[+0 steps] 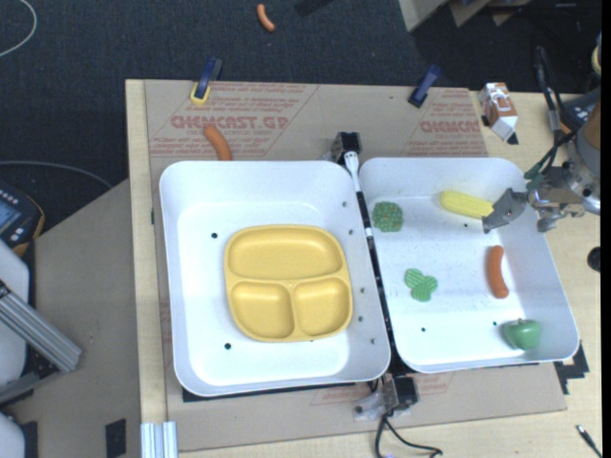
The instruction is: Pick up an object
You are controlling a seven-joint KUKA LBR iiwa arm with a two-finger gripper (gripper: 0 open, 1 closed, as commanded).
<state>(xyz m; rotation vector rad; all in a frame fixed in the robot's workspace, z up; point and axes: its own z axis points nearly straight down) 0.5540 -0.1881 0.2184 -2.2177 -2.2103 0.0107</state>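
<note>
Two shallow white bins side by side on the counter (286, 113). In the left bin (191, 256): a yellow plastic plate (286, 281) with three compartments. In the right bin (458, 342): a yellow corn cob (465, 203) near the far rim, a dark green broccoli floret (388, 217) by the left wall, a lighter green leafy piece (420, 284) in the middle, an orange-red sausage (496, 271) to the right, a green pepper (521, 334) in the near right corner. Grey pincer (523, 212) over the right rim, just beside the corn cob, fingers spread apart, nothing between them.
</note>
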